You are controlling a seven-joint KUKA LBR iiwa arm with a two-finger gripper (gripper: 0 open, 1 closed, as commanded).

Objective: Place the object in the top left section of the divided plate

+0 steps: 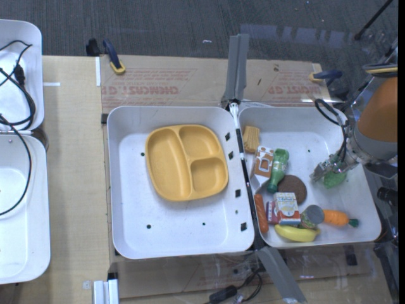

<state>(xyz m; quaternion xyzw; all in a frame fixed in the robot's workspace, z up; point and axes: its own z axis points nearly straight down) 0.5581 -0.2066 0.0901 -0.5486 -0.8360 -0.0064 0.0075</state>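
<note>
1. Nearest the lens, along the lower edge of the right white bin [370,230], lay a yellow plastic banana [296,234], with an orange toy carrot [335,218] just beside it and a small printed carton [286,208] just above it.
2. Further up sat a brown round disc [293,187], a green bottle [276,170] leaning across the pile, and a tan waffle-like block [251,138] against the divider, a jumble that looked tipped in for picking.
3. At centre right of the frame, the gripper [330,168] was low at a green leafy toy [335,178], the likely object to carry; I cannot tell how the jaws stood or whether they had it.
4. Centre frame, in the left white bin [126,233], the yellow divided plate [186,161] lay flat and unobstructed, its top left section bare, so the placing was judged not yet done.
</note>
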